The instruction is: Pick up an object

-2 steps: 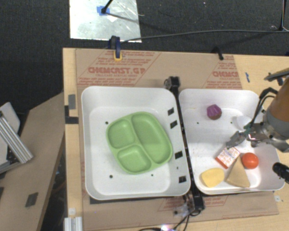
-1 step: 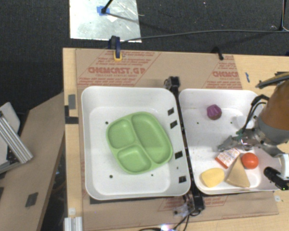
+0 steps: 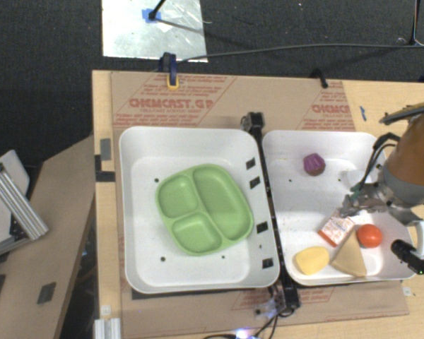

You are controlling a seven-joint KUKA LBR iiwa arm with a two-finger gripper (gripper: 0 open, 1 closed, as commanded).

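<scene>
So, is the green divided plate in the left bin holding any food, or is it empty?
Empty. All three compartments of the green plate in the left bin show bare green surface.

arm (image 3: 417, 154) cut off at right edge.

Getting even overhead light, glaring off white bins (image 3: 137, 189) and far foil sheet (image 3: 155, 20); casting soft shadows; blurring slightly throughout.

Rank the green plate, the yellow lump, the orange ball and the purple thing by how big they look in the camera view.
1. green plate, by far the largest
2. yellow lump
3. orange ball and purple thing: these look about alike, so I will not rank them.
</scene>
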